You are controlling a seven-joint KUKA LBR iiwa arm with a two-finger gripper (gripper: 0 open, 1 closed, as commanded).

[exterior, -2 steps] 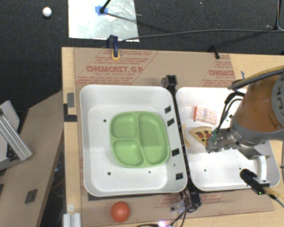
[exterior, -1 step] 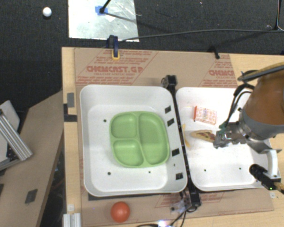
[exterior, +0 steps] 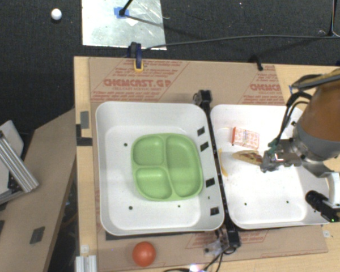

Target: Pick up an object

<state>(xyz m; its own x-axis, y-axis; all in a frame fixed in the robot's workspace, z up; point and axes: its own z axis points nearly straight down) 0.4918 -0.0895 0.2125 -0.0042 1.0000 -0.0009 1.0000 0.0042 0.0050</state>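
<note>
Bench (exterior: 175,75): tan board printed with red lettering, carrying two shallow white bins side by side.

Left bin (exterior: 110,123): holds one pale green plate (exterior: 166,166), rounded-square, moulded into four compartments, lying flat near the bin's centre.

Right bin (exterior: 243,208): holds two small items in its upper half.
- Packet (exterior: 245,136): small, flat, roughly rectangular, white with a red-orange pattern; lies flat toward the bin's far side, apart from the walls.
- Banana (exterior: 247,156): small, elongated, yellow-brown with darker mottling, lying on its side just below the packet and pointing left to right. Its right end meets the gripper tip; whether it sits between the fingers cannot be made out.

Arm (exterior: 326,120): grey body with an orange band, entering from the right and leaning over the right bin's right side. Dark cables loop above it.

Gripper (exterior: 270,160): dark, low over the right bin floor, at the banana's right end. Its tip is small and cluttered at this scale, so spread or pressed together cannot be told.

Outside the bins:
- Red-orange ball (exterior: 144,253) on the board at the near edge, below the left bin.
- Blue and yellow clamp (exterior: 136,55) at the board's far edge.
- Silvery sheet (exterior: 122,13) on the dark floor beyond the board.
- Small white ball (exterior: 56,14) on the floor left of the sheet.
</note>
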